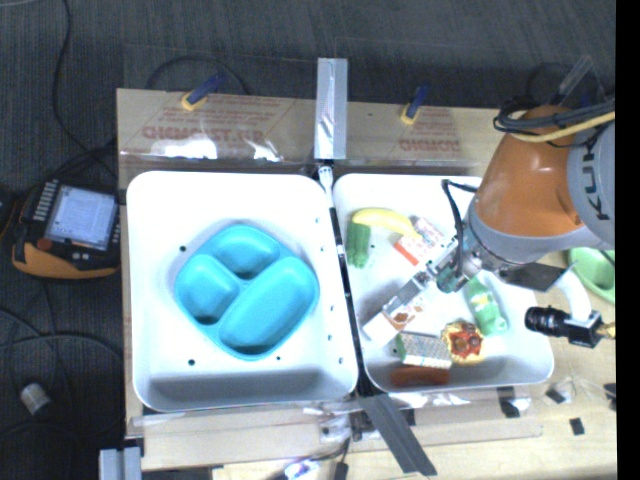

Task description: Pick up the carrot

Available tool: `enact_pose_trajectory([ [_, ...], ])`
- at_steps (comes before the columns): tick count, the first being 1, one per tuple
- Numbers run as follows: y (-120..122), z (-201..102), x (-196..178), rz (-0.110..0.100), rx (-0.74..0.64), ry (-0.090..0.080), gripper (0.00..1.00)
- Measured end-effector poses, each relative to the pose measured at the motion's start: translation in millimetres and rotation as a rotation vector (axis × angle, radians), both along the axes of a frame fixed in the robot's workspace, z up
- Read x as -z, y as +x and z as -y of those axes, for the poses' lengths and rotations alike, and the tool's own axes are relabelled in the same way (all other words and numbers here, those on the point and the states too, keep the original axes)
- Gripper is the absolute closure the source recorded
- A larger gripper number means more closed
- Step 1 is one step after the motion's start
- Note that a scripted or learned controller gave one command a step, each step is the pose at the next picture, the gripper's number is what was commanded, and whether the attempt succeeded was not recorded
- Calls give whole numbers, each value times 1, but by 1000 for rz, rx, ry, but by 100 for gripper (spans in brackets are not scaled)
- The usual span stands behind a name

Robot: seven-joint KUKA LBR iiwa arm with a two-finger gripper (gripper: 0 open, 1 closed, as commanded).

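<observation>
Arm's orange band [530, 183] topmost, gripper [447, 271] low in right bin [375, 368], finger spread can't tell; carrot [405, 251] just left btwn banana [383, 219] & gripper — crowding risks wrong grab.

Dark grey carpet [90, 78] covers the floor around the bench, with black cables [60, 13] trailing across the upper left. A handheld control pendant [65, 228] with a lit screen lies at the left edge. Brown cardboard [250, 123] backs the 2 bins.
</observation>
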State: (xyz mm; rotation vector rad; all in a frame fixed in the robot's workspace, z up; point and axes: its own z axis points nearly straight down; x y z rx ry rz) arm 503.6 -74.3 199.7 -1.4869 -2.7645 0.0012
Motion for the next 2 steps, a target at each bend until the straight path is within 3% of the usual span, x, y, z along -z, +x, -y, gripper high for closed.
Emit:
enact_pose_trajectory([
  [1,74,-11,16,1,-36,1,0],
  [2,105,-27,-24,3,-68,0,0],
])
